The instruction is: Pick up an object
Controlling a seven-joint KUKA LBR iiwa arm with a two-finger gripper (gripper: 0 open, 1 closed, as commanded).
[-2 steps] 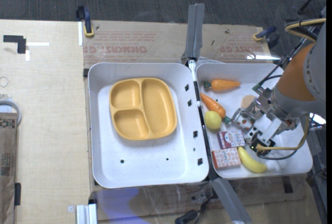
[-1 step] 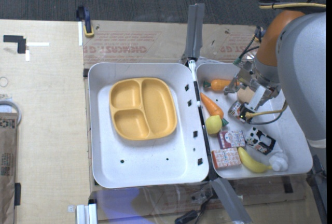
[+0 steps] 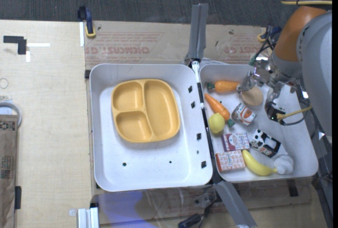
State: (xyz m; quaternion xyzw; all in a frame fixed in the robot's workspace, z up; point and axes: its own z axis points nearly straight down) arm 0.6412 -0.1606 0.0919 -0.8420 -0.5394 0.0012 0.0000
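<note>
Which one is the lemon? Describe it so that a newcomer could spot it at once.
Look in the right bin, along its left wall. The lemon sits just below the lower carrot; it is the round yellow fruit, unlike the long curved banana nearer the front.

Arm (image 3: 317,37) cut off at right edge; end effector (image 3: 259,82) fingers too small to tell.

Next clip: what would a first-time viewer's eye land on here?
Probably the yellow three-compartment plate, alone in the left bin. Next, the right bin, crowded with toy food: two carrots, a lemon, a banana and small cartons. The grey arm hangs over that bin's far end.
</note>
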